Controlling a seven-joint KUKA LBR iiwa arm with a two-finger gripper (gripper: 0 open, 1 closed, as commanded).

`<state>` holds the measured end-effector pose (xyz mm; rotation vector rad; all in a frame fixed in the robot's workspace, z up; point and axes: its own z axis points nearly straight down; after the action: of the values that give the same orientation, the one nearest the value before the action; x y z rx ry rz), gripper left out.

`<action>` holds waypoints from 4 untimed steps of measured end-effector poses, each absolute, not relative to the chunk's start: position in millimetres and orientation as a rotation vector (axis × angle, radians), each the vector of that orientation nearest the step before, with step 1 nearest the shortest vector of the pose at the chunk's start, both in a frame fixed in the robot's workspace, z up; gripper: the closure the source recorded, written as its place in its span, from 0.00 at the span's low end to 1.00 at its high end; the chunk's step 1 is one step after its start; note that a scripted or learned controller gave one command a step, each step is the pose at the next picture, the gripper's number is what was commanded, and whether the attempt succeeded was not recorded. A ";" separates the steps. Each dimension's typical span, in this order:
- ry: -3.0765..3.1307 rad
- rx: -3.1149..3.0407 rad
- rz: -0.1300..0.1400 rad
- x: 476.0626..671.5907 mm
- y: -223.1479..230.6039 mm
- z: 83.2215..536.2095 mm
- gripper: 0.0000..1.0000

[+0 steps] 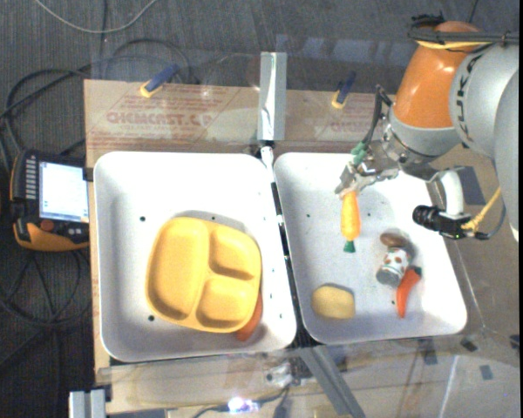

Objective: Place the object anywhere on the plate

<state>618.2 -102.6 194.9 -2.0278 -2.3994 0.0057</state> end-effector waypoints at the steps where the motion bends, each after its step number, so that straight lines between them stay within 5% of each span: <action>1: -2.316 -2.118 0.004 566.7 -33.8 182.4 1.00; 3: -2.460 -1.951 0.004 538.0 99.1 228.0 1.00; 4: -2.481 -1.925 0.006 513.5 42.2 190.6 1.00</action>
<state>513.5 42.2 190.6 -1.9245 -2.4806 0.0058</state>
